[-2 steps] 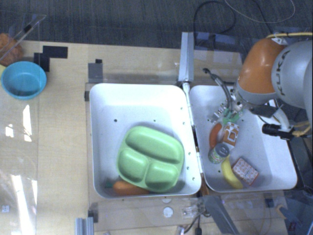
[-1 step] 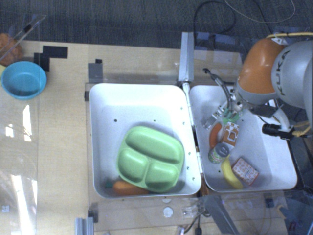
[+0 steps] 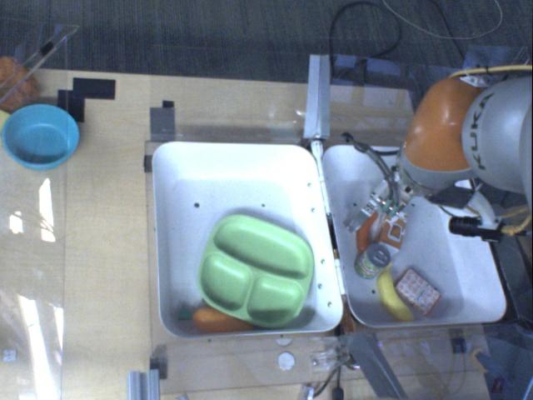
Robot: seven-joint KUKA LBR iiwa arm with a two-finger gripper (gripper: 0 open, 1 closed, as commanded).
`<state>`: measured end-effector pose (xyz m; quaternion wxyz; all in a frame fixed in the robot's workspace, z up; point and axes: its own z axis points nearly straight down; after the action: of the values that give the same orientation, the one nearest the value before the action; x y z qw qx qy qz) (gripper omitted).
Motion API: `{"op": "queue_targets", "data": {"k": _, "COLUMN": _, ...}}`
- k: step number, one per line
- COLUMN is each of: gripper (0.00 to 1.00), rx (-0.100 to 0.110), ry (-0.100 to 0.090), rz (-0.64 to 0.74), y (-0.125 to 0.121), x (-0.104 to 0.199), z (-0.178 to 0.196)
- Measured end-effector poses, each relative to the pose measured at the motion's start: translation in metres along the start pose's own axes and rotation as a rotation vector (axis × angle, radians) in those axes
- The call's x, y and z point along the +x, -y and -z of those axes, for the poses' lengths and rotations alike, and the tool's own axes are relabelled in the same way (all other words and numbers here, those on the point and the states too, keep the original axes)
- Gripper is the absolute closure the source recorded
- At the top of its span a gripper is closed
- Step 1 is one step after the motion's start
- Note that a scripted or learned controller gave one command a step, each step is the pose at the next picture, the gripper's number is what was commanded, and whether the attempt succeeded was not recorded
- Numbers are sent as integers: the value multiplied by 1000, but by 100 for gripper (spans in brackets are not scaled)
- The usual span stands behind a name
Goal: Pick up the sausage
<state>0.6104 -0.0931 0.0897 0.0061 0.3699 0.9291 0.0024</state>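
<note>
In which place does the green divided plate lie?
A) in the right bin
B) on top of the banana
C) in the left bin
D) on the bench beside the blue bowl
C: the green divided plate lies in the left bin, while the banana is in the right bin and the blue bowl stands far off on the bench.
</note>
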Motion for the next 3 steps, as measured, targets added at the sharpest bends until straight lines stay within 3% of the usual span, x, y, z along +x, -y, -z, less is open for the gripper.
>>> {"op": "queue_targets", "data": {"k": 1, "gripper": 100, "rx": -7, "ry": 5, "rz": 0, "y": -3, "x": -1, "z": 13}}
{"op": "queue_targets", "data": {"k": 2, "gripper": 0, "rx": -7, "ry": 5, "rz": 0, "y": -3, "x": -1, "z": 13}}
{"op": "queue_targets", "data": {"k": 3, "gripper": 100, "rx": -13, "ry": 11, "rz": 1, "y": -6, "x": -2, "z": 26}}
